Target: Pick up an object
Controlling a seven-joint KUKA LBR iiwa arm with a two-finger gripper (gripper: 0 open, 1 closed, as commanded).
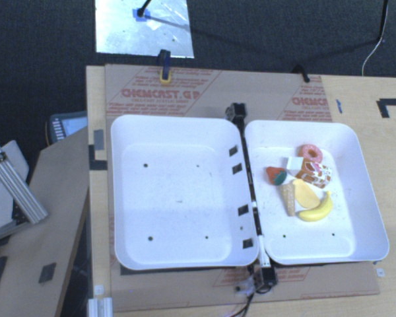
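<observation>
You are looking down on a pale wooden desk that is carrying two shallow white plastic bins side by side. The left-hand white bin is lying bare apart from a few small dark dots on its floor. The right-hand white bin is holding everything worth picking, and it is all bunched together in a tight cluster toward the far middle of that bin.

At the far end of the cluster a pink ring-shaped toy doughnut is sitting. Just below it a red-and-white patterned toy is touching a small white block. To the left, a reddish toy with a green patch is lying beside a tan cone-shaped toy. A pale yellow rounded piece is resting against a curved yellow toy banana at the near edge of the group.

As for the hand, you cannot tell whether it is spread or pressed together, so I judge the pick is sitting at its very start: nothing is being lifted yet.

The next move is likely calling for a choice of target. The banana and the doughnut are lying at the outer edges of the cluster, so either is probably offering a cleaner approach than the crowded middle pieces.
</observation>
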